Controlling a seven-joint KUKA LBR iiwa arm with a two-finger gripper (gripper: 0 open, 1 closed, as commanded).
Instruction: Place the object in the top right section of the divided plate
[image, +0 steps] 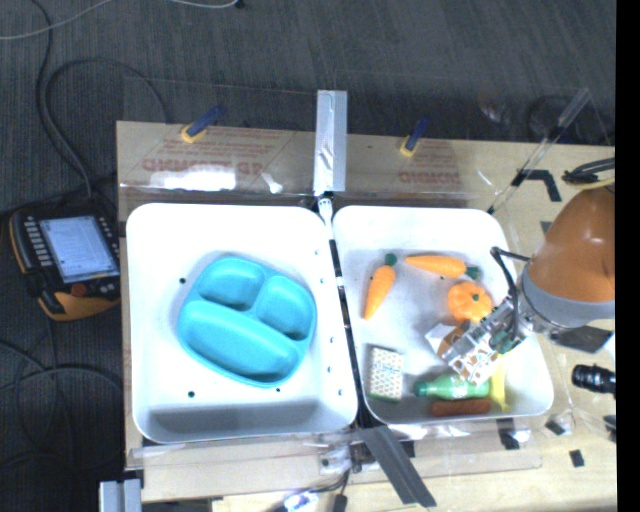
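Observation:
A blue divided plate (248, 318) lies in the left bin (160, 250), with two small sections at its far side and one large section nearer the front. My gripper (472, 348) reaches into the right bin (420, 225) from the right, low over the toys at its front right. It hangs just above a green bottle (448, 387) and beside a small orange pumpkin (468, 300). Two toy carrots lie further back: one (378, 289) near the bin's left wall, one (436, 265) toward the back.
A white patterned packet (385, 372) lies at the front left of the right bin. A brown stick-like toy (460, 407) and a yellow piece (497, 388) lie by the green bottle. A teach pendant (65, 250) sits off the bench at left.

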